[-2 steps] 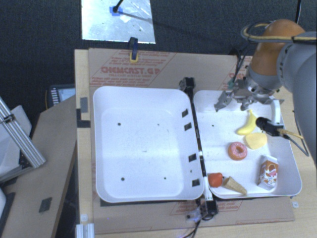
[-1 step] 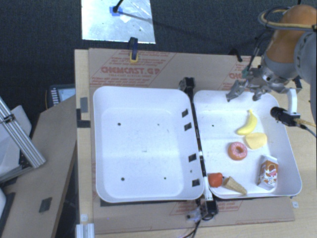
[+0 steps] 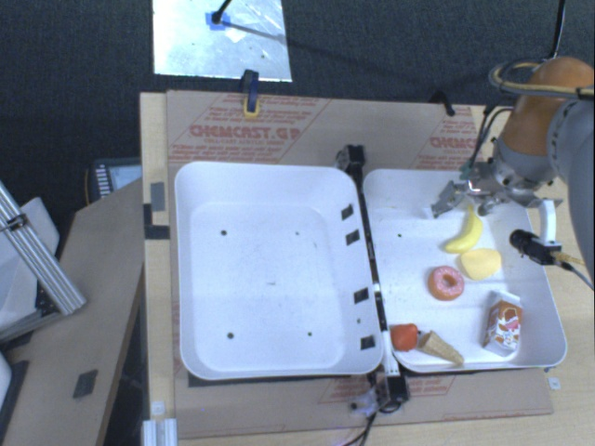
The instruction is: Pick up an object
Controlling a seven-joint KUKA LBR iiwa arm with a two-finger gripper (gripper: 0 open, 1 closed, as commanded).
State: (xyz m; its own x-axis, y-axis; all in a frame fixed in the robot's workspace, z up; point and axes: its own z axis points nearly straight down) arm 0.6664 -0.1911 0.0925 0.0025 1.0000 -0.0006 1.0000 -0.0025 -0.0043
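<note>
Cone (image 3: 439, 346) and a red piece (image 3: 403, 336) lie nearest the camera, along the front edge of the right bin (image 3: 400, 203), the red piece at its front-left corner. Carton (image 3: 503, 328) stands toward the front-right corner. Doughnut (image 3: 446, 282) sits mid-bin; a pale yellow lump (image 3: 481, 264) is just beside it on the right. Banana (image 3: 465, 233) lies in the back half of the bin, long axis running from back-right to front-left, curved, bright yellow, smooth skin. Gripper (image 3: 456, 199) hangs just behind the banana's back end, tips pointing toward the bin's left. Fingers appear spread, nothing between them. Judgement: banana is the nearest candidate; it lies just frontward of the fingers, so a short shift toward the front edge and a descent would bracket it. Left bin (image 3: 195, 193) holds nothing to grasp.
</note>
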